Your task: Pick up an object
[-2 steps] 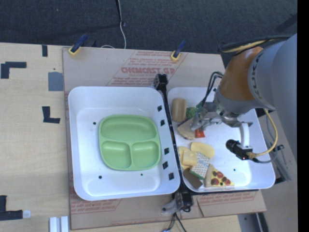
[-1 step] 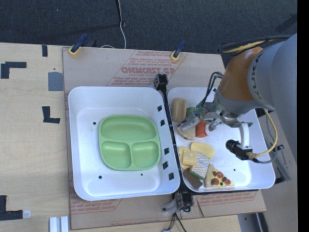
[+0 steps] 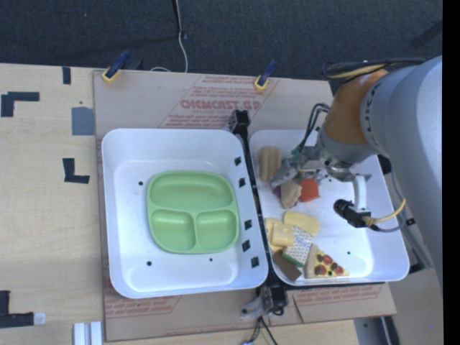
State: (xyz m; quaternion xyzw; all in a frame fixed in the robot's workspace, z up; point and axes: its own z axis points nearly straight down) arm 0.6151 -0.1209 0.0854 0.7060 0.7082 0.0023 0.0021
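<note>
Roughly catalogued, from where I stand. Hidden or unclear: the gripper (image 3: 293, 172) sits low in the right bin (image 3: 384, 261), its fingers lost against the toys beneath it, so I cannot tell whether the pincer is spread, closed or grasping anything. Much of the grey arm (image 3: 413, 113) is cut off at the right edge, and it covers that bin's far right corner. A small dark piece (image 3: 290, 266) by the near rim is too shadowed to identify.

Surface and room: two shallow white bins rest side by side on a brown printed board (image 3: 208, 103), held at its far edge by two clamps, one yellow (image 3: 113, 72) and one blue (image 3: 264, 75). The board lies on a pale wooden bench (image 3: 43, 214) marked with dark tape. Dark carpet (image 3: 215, 13) lies beyond, crossed by a thin cable.

Count: one green divided plate (image 3: 192, 212), three compartments, alone in the left bin (image 3: 118, 264). In the right bin, the pickable toys cluster on the left side: one tan bread-like piece (image 3: 269, 162), one red-orange piece (image 3: 309, 190) and one beige wedge (image 3: 290, 194) just beside the gripper, one pale yellow slab (image 3: 302, 221), one yellow cheese chunk (image 3: 279, 233), one pizza slice (image 3: 325, 264).
</note>
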